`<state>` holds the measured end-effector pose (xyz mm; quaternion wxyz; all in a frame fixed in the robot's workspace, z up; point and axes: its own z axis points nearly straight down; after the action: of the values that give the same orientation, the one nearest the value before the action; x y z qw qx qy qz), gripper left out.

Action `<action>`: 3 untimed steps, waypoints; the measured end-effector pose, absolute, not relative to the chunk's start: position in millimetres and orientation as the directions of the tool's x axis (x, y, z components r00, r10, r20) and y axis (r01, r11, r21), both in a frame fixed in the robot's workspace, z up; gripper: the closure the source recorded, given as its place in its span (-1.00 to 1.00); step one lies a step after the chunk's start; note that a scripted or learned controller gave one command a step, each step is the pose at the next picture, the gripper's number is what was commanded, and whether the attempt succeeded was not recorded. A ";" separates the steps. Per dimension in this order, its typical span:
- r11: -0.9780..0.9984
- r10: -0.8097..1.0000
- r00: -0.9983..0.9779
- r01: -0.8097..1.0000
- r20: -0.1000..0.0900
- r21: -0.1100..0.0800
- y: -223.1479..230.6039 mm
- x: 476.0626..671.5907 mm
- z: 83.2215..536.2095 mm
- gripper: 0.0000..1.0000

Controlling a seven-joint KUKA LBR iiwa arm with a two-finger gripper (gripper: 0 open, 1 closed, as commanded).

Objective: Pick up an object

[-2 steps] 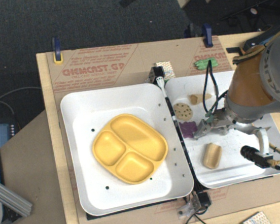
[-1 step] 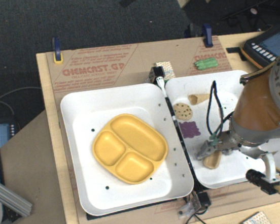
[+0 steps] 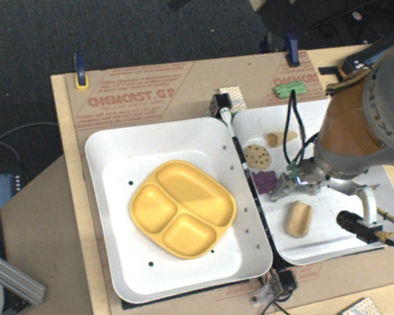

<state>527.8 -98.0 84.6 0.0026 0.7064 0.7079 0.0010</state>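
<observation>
Pincer (image 3: 287, 186) is hovering low in the right bin (image 3: 380, 233), right of centre frame; you cannot tell its opening. Purple piece (image 3: 264, 180) is lying just beside it, tan cylinder (image 3: 299, 219) below, cookie (image 3: 257, 156) above.

The arm (image 3: 393, 113) is a bulky grey cylinder with an orange band, black cables trailing toward its metal wrist.

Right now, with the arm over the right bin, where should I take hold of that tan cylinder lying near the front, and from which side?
Grip the tan cylinder across its middle, coming straight down. It lies on its side, slightly tilted, with bare floor of the right bin around it, so the curved flanks look free. The tool hangs just behind it.
</observation>
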 end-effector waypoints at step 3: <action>-0.002 1.000 0.002 1.000 -0.001 -0.007 -117.4 664.8 83.7 -1.00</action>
<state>664.8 -117.4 83.7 -0.0021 0.7079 0.7063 -0.0028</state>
